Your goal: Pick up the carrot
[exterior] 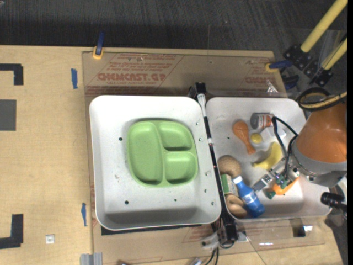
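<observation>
Hovering tool (271, 184) beside carrot (242, 133)

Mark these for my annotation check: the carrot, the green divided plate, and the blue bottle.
carrot (241, 132): camera view, middle of its orange body, right bin.
green divided plate (144, 152): camera view, floor of its large left compartment, left bin.
blue bottle (251, 197): camera view, middle of its blue body, right bin.

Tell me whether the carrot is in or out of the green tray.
Out. The carrot lies in the right bin; the green tray sits in the left bin.
</observation>
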You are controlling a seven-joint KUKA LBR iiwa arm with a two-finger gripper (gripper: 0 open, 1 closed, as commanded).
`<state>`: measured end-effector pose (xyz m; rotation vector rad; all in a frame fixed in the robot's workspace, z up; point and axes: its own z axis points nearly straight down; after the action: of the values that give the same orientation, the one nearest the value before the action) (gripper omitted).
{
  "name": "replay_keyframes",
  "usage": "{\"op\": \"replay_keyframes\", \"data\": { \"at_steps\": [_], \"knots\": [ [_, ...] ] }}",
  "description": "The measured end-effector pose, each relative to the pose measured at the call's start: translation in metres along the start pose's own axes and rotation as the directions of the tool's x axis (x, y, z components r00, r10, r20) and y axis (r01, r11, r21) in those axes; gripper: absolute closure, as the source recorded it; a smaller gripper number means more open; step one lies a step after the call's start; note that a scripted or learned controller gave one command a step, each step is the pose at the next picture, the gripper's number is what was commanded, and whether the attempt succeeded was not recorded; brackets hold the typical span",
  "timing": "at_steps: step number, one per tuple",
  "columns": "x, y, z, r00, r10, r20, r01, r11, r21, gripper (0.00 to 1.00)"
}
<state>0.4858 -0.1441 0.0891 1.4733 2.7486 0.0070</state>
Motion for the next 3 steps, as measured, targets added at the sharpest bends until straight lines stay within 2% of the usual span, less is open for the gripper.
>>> {"op": "replay_keyframes", "data": {
  "at_steps": [1,2,3],
  "knots": [
    [-0.008,-0.008,0.000,0.954,-0.299,-0.002,0.299,0.954,0.005,0.00],
    [0.006,0.002,-0.001,0.948,-0.319,-0.004,0.319,0.948,0.004,0.00],
    [0.017,0.010,-0.001,0.825,-0.565,-0.005,0.565,0.825,0.003,0.00]
  ]
}}
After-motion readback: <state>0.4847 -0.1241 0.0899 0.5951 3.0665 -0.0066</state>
